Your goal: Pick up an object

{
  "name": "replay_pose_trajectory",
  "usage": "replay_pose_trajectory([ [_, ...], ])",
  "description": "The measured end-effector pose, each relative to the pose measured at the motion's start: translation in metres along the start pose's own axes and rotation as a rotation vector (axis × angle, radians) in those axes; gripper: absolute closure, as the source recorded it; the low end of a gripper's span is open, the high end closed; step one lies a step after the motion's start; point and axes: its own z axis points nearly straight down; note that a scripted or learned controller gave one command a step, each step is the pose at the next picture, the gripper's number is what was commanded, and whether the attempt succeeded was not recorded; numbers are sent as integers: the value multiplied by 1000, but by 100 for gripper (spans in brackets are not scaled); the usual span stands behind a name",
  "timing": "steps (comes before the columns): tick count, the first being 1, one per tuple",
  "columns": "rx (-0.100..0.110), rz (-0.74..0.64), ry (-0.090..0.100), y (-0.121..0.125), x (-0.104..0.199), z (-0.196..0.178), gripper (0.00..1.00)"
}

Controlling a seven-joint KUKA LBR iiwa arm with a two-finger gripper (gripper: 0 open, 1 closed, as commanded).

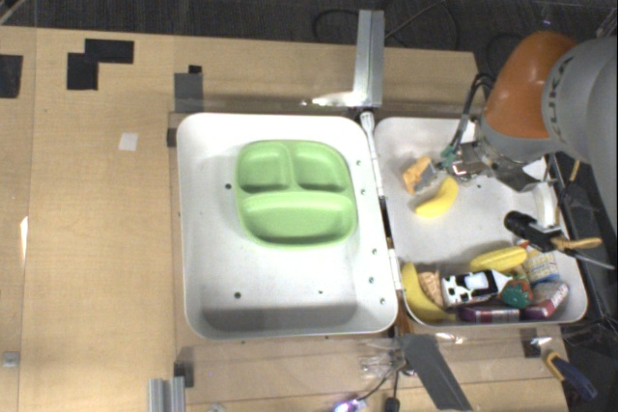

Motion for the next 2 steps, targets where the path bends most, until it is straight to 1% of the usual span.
replay_pose_trajectory([
  [1, -3, 0, 0, 1, 1, -10, 100],
  [2, 11, 79, 4, 34, 52, -117, 100],
])
